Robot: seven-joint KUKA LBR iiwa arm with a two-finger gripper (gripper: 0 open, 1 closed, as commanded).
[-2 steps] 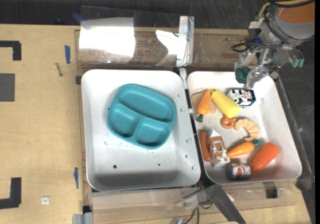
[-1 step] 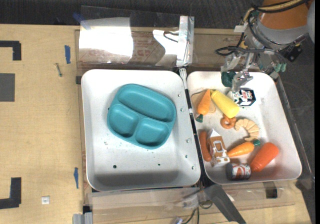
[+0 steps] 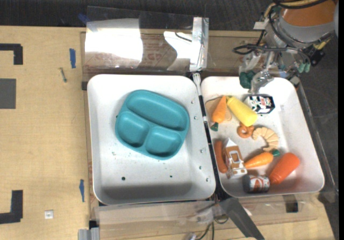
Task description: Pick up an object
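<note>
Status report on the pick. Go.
Gripper above right bin's far edge, nothing seen held. Toy food piled below; yellow piece nearest. Path unobstructed.

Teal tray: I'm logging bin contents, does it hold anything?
Empty. The tray lies in the left bin, its three compartments all bare teal.

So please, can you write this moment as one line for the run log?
gripper: above right bin's back edge, holds nothing seen | toys: all in right bin | teal tray: in left bin | pick: not done

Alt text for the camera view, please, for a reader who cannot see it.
The gripper hangs over the far edge of the right bin, which holds toy food. The left bin holds a teal divided plate.
</note>
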